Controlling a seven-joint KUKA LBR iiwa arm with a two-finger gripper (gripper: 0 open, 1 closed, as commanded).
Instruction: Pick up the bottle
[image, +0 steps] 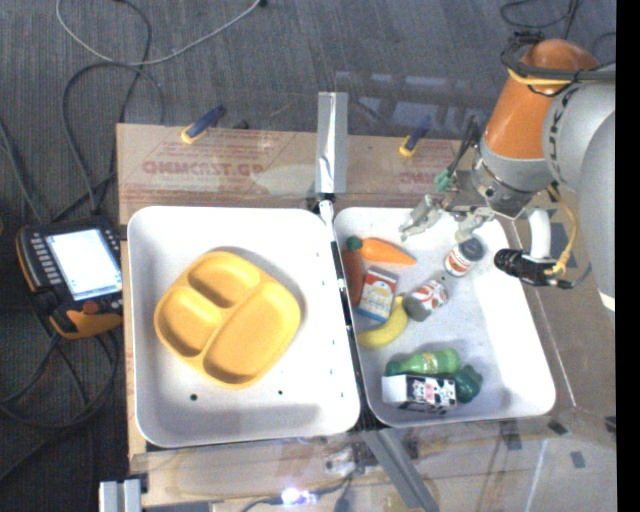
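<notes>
A yellow tray (228, 317) lies in the left bin (150, 400). In the right bin (530, 385), right of the tray, stand a carrot (385, 251), a small carton (377, 296) and a banana (385, 330) just below it. The green bottle (425, 363) lies on its side below the banana (near the bin's front edge). Up and right of the tray, well apart from the bottle, the gripper (432, 212) hangs with fingers spread, pinching nothing.

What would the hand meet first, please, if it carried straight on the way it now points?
Probably the carrot: the hand angles down and leftward toward the right bin's back corner, though depth is hard to judge from one view.
</notes>
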